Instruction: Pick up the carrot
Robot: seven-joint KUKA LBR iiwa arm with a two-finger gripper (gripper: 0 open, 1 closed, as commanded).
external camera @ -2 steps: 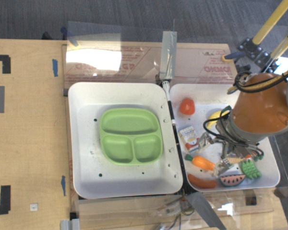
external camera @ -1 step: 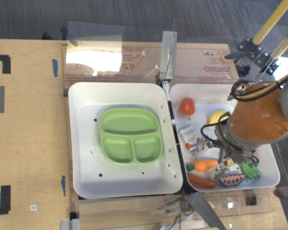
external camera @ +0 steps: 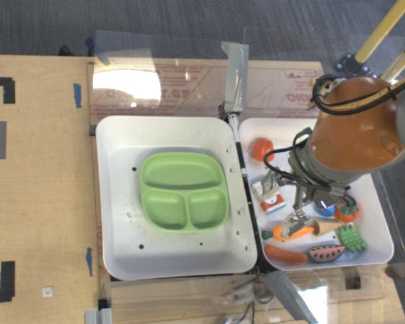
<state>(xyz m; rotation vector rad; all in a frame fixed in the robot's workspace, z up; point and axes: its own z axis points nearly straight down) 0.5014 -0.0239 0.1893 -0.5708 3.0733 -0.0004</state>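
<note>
The carrot [external camera: 283, 233], an orange toy lying roughly left to right, rests near the front of the right bin [external camera: 385, 238]. My gripper [external camera: 299, 216] hangs straight over the carrot's middle, its tip at or just above the carrot, and it hides part of the carrot. The arm's orange band and grey wrist cover the bin's centre behind it.
Around the carrot lie a red sausage-shaped toy [external camera: 285, 253], a watermelon slice [external camera: 326, 253], a green spiky toy [external camera: 352, 238], a white and red carton [external camera: 271, 198], a blue piece [external camera: 326, 210] and an orange round toy [external camera: 261, 148]. The left bin [external camera: 115, 181] holds a green divided plate [external camera: 184, 191].
</note>
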